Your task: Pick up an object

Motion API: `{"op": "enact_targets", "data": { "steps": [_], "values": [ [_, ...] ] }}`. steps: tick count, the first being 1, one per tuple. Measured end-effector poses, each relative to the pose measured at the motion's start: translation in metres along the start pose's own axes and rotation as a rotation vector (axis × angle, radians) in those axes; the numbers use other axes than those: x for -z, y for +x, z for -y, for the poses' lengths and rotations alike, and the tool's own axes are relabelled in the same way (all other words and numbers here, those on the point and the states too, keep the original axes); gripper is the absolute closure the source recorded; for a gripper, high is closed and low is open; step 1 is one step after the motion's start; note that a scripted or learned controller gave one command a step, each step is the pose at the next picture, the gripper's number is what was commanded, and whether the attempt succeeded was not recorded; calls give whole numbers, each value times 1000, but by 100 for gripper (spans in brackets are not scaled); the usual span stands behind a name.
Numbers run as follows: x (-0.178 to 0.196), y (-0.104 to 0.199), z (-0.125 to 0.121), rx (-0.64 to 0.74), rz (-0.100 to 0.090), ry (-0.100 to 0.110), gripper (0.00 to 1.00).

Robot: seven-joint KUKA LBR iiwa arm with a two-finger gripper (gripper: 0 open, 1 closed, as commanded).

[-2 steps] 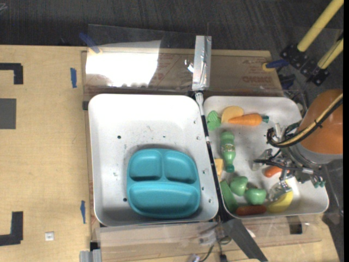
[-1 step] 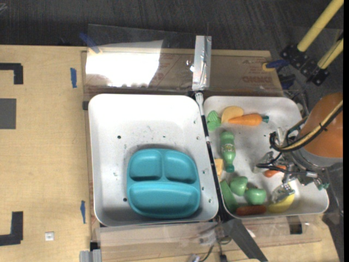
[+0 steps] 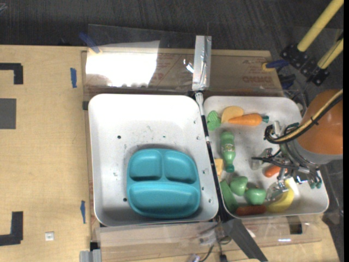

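Observation:
The right bin holds several toy foods. An orange carrot lies at its far side beside a yellow slice. A green cucumber-like piece lies along the left wall. Two green lumps and a red piece sit near the front. My gripper hangs low over the bin's right front part. It is just above a yellow banana-like piece and beside a small orange piece. The wrist hides how the gripper meets these pieces.
The left bin holds a teal divided plate at its front. A clear plastic sheet and a taped strip lie behind the bins. The arm's orange band and cables overhang the right bin's right edge.

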State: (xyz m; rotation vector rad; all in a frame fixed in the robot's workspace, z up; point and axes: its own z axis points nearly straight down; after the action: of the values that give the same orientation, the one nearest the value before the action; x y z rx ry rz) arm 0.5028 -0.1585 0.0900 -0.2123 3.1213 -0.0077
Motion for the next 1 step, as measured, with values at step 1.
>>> {"op": "enact_targets", "data": {
  "steps": [1],
  "values": [
    [24,-103,-18,81,-1,-6,0]
  ]
}}
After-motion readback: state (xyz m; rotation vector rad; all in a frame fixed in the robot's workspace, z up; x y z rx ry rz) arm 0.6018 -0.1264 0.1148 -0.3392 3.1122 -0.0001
